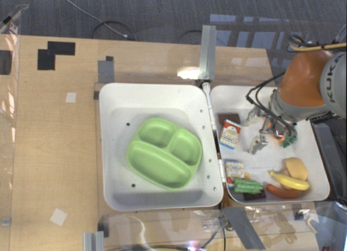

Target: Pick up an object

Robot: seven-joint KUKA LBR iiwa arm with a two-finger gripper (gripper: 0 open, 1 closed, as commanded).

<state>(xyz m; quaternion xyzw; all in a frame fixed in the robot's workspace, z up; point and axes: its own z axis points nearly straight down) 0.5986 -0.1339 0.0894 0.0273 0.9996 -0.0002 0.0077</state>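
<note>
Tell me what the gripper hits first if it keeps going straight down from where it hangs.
Probably the bare floor of the right bin; the gripper hangs beside the small carton, though depth is unclear.

Single fixed camera above the bench (49,136), looking down at a slant, bench's far edge and dark floor (162,0) along the top. Mid distance: both bins fit whole, left bin (114,103) near centre, right bin (320,182) toward the right edge. Arm (306,84) enters from the right.

A green divided plate (164,152) lies in the left bin (111,109).
</note>
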